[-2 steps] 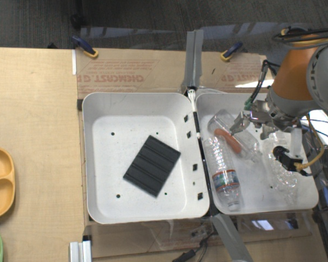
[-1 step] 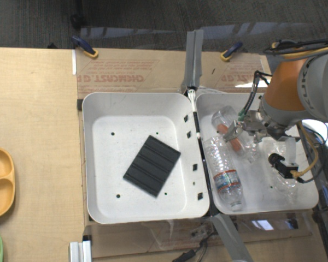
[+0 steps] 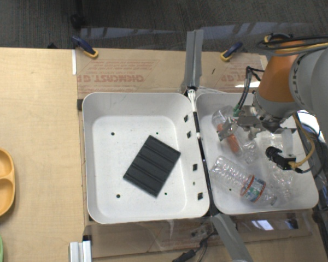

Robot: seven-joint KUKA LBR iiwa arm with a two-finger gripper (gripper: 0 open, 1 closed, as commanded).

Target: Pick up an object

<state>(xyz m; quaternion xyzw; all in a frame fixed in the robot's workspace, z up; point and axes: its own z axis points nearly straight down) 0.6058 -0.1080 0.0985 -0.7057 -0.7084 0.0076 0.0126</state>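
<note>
Pale wooden bench [image 3: 33, 102] with a brown cardboard sheet [image 3: 131, 72] under two white bins, dark carpet beyond. Down in the right bin [image 3: 262, 208], low among a heap of clear plastic: the gripper [image 3: 238, 125], hanging from the grey arm [image 3: 317, 75] with its orange band. Whether open or closed, cannot tell, too much glare and clutter there. Just below the gripper, maybe touching it, a small reddish-brown piece [image 3: 231, 141] inside crumpled clear wrapping. A little further below, a clear bottle [image 3: 232, 174] lying on its side, with a colourful label [image 3: 253, 189] at its end. Well apart to the left, alone in the left bin [image 3: 87, 146], a black ridged slab [image 3: 152, 165]. Judged from this: reach made, nothing seen lifted, so grasp and raise probably yet to do.
</note>
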